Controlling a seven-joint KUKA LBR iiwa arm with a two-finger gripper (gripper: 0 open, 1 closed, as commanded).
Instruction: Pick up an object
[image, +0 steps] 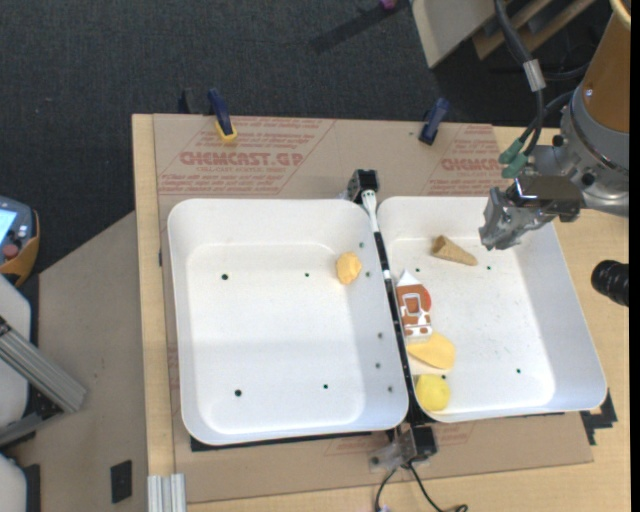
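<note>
My gripper (494, 238) hangs over the back part of the right bin (520, 330), just right of a tan wedge (453, 251) lying on the bin floor. I see nothing between the fingers. Along the right bin's left wall lie an orange and white packet (413, 308), a yellow slice (433, 352) and a yellow round fruit (432, 392). A small yellow lump (348, 268) sits in the left bin (260, 340) near its right wall.
A black divider rail (385, 290) runs between the two bins. Two clamps (221, 116) (434, 120) hold the cardboard sheet at the back. A black knob (612, 280) stands on the bench right of the right bin.
</note>
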